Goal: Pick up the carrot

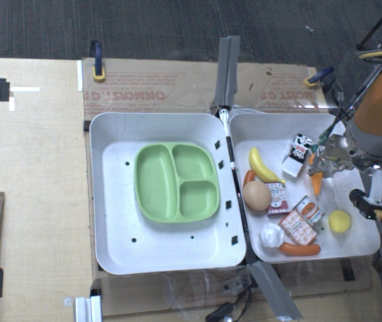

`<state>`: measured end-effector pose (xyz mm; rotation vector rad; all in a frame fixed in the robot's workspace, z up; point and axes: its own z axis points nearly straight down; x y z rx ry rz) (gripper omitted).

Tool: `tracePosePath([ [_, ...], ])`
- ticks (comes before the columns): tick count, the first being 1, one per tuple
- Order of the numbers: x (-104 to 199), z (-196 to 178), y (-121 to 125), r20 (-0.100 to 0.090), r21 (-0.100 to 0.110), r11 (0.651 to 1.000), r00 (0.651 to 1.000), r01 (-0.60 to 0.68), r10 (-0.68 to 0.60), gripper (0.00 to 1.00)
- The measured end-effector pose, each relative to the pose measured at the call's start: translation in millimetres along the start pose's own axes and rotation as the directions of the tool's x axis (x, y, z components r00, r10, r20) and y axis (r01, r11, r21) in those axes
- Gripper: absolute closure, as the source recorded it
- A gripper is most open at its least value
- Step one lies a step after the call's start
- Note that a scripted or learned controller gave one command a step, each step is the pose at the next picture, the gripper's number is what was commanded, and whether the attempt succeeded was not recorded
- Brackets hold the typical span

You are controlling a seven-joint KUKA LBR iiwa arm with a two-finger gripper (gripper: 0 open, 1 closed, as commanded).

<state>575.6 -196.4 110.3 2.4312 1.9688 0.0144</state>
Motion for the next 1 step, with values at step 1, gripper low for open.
tracePosePath([
  [1,41.3,-138.8,-31.1,0.001,0.018,0.999,0.999,-0.049,0.049,1.00],
])
